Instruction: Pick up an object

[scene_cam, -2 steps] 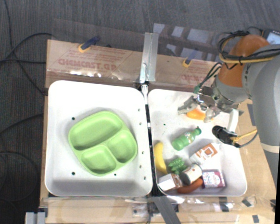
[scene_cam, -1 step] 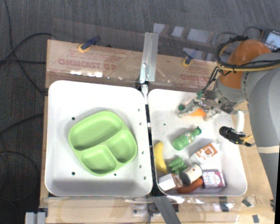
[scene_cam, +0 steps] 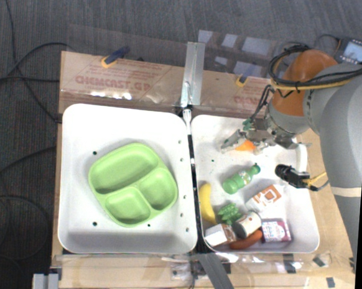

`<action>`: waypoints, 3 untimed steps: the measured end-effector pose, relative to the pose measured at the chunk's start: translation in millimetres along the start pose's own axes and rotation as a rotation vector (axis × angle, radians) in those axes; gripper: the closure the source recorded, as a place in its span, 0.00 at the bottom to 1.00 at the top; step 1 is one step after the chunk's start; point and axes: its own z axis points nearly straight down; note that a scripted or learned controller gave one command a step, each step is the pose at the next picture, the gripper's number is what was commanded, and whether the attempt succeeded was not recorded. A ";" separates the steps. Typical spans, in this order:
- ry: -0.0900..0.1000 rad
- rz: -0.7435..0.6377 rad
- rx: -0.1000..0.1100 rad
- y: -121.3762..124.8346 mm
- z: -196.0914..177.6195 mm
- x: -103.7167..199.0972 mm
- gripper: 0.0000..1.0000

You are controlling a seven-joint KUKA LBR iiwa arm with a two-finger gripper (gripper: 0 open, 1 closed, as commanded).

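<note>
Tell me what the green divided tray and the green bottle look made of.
Green divided tray: looks like moulded plastic, matte to satin, uniform lime colour with soft rounded compartment edges and only faint sheen. Green bottle: probably toy plastic, glossier, with a bright highlight on its body; too small to be sure.

The gripper (scene_cam: 247,141) hangs over the far part of the right bin (scene_cam: 307,210), an orange object (scene_cam: 246,146) at its fingers. Nearer lie a green bottle (scene_cam: 239,179) and a banana (scene_cam: 206,202). The left bin (scene_cam: 83,124) holds a green tray (scene_cam: 133,184).
</note>
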 end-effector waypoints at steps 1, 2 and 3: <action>0.001 -0.002 0.003 -0.5 -8.0 1.0 1.00; 0.001 -0.002 0.004 -0.6 -7.6 1.3 0.00; 0.001 0.035 -0.011 -91.3 9.5 11.6 0.00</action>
